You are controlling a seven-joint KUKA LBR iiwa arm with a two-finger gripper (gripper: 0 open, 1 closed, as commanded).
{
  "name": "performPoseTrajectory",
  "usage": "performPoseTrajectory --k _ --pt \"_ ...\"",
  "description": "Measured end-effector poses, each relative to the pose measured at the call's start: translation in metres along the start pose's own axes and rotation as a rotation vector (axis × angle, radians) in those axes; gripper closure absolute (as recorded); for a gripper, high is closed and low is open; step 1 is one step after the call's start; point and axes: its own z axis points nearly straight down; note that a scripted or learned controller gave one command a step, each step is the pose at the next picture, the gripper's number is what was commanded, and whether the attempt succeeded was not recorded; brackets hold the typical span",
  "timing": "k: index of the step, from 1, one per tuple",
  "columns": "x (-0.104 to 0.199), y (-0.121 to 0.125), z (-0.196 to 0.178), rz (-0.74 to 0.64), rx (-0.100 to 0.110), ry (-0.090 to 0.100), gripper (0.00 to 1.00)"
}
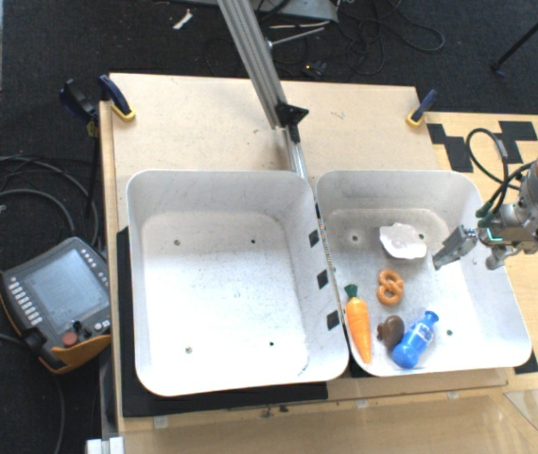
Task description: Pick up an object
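— Over the right bin (495,282), where exactly is the arm?
— It reaches in from the right edge, its end effector (475,246) above the bin's right half, fingers spread apart — one dark finger (453,250) slants toward the white object (403,241), with nothing between the fingers.
— Any readable writing?
— None that I can make out.
— Counts?
— Two bins on the desk (212,126). The right bin holds five things: one white object near its middle, one pretzel (390,287) just below that, one carrot (358,326) by the bin's left wall, one brown lump (391,329) and one blue bottle (415,339) beside it. A handheld pendant (56,291) lies left of the left bin (155,197).
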Motion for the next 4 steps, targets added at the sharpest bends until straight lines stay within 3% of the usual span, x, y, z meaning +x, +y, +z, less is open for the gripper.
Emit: performPoseTrajectory --k 1,2,4 --pt "0.0 0.001 -0.002 0.001 -0.004 -0.001 0.0" --pt "0.001 0.003 0.062 0.003 0.002 0.001 0.0" --pt "0.01 -0.002 0.152 0.002 0.001 0.001 0.0"
